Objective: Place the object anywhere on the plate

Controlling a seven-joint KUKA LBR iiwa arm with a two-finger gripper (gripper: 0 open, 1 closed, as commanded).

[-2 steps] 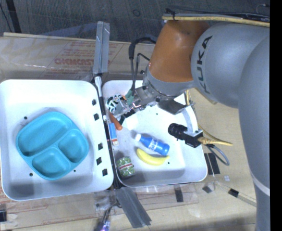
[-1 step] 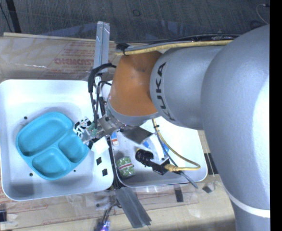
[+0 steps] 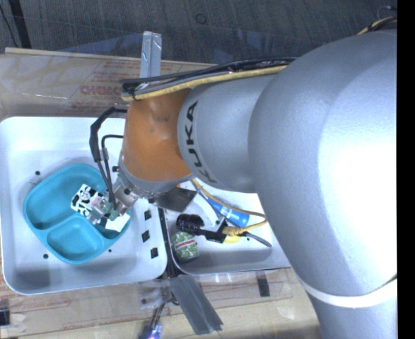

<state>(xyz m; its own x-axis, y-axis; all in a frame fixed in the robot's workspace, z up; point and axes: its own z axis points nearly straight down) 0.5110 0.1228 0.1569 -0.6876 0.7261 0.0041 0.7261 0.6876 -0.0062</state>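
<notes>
Camera view shows the small black-and-white patterned object (image 3: pixel 84 200) lying in the blue divided plate (image 3: pixel 44 203), toward its right rim in the upper compartment, with the gripper (image 3: pixel 108 208) just beside it. It looks light and probably soft, best pinched across its middle. "KUKA" reads on the arm (image 3: pixel 193 143).

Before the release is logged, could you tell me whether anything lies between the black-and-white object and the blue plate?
Nothing visible does. The small black-and-white patterned object already lies over the upper compartment of the blue divided plastic plate in the left white bin, right beside the claw. Whether it rests on the plate cannot be told.
</notes>
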